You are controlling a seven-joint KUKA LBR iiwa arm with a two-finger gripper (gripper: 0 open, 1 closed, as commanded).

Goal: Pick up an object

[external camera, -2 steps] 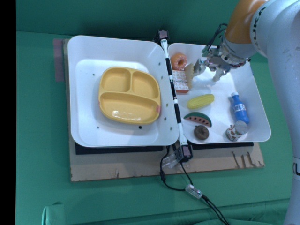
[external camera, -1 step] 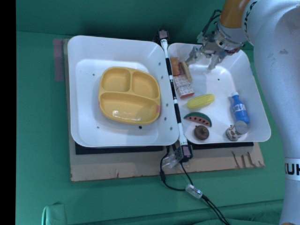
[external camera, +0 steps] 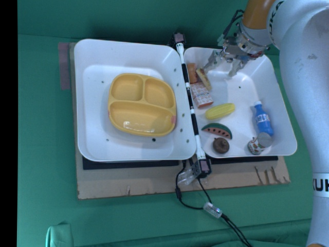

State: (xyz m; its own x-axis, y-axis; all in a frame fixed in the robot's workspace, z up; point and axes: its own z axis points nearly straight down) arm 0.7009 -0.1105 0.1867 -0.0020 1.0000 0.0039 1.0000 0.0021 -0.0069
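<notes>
My gripper [external camera: 223,66] hangs over the far left part of the right bin [external camera: 280,94], open, with nothing between its fingers. Just left of it lie a small orange item [external camera: 192,72] and a tan wedge [external camera: 203,79] against the bin's left wall. Below them sits a red and white packet [external camera: 201,95]. A yellow corn cob [external camera: 220,110] lies mid-bin, with a watermelon slice [external camera: 217,130] and a brown round cookie [external camera: 221,145] nearer the front. A blue bottle [external camera: 262,119] and a small can [external camera: 258,144] rest at the right.
The left bin [external camera: 92,55] holds a yellow divided plate [external camera: 142,105]. A black and white divider strip [external camera: 187,94] runs between the bins. Cables [external camera: 205,202] trail off the front edge of the cardboard base.
</notes>
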